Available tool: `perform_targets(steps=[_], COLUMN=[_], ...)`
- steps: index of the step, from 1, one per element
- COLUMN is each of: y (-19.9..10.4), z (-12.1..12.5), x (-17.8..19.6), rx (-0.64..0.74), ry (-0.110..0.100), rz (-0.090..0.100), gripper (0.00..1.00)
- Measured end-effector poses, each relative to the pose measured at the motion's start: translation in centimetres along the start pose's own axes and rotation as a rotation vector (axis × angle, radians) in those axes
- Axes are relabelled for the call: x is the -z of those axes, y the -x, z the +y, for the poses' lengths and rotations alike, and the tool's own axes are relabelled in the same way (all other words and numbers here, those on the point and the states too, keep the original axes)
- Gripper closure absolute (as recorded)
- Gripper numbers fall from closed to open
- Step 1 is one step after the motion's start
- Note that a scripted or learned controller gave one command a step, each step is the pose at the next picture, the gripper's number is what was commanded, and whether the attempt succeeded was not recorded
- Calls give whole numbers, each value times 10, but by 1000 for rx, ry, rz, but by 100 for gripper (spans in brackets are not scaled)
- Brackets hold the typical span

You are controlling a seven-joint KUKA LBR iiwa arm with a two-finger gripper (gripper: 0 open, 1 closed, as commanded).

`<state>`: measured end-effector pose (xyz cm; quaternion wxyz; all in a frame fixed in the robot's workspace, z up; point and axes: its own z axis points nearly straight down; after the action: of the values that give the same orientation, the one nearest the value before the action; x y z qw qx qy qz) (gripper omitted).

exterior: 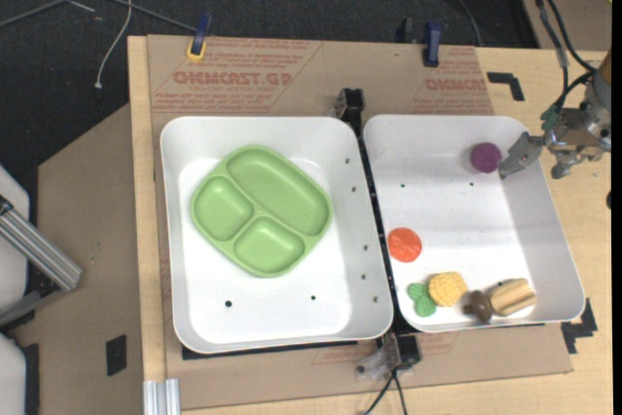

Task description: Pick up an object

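Objects for picking lie in the right bin, and we see four of them from the overhead camera. Our gripper hangs over that bin's far right rim, its two fingers spread apart with nothing between them; one finger points toward the bin's inside. Just beside that fingertip, on its left, sits a purple ball, close to it but not between the jaws. Well below the jaws and further left lies an orange round piece on the bin floor. Along the near edge, far below the jaws, we see a yellow corn piece with green leaves and, just right of it, a tan and brown piece. Far left of the jaws, the left bin holds a green divided plate.
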<state>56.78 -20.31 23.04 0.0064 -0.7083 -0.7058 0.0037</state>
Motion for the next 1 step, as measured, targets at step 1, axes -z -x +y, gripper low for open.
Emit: perform_targets(steps=[1], y=[-1], z=[3], x=[8], rx=[4], ry=[14], rz=[-3], gripper=[0])
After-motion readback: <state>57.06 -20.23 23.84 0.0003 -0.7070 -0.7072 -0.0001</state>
